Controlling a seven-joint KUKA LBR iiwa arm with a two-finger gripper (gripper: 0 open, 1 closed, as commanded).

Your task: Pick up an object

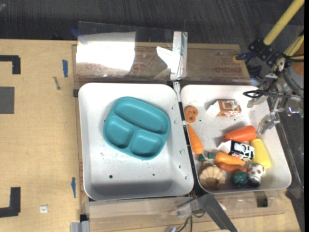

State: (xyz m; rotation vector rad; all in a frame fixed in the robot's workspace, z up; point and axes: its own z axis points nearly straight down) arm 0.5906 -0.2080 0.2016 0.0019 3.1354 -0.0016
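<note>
Camera view gives us 2 white bins side by side: the left bin holds a teal divided plate, and the right bin holds a heap of toy food. We see a carrot, an orange pepper, a yellow piece, a small cow-patterned carton and a round tan piece. Our gripper hangs over the right bin's far right side, just beside the pepper; we cannot tell how its fingers stand.
</note>
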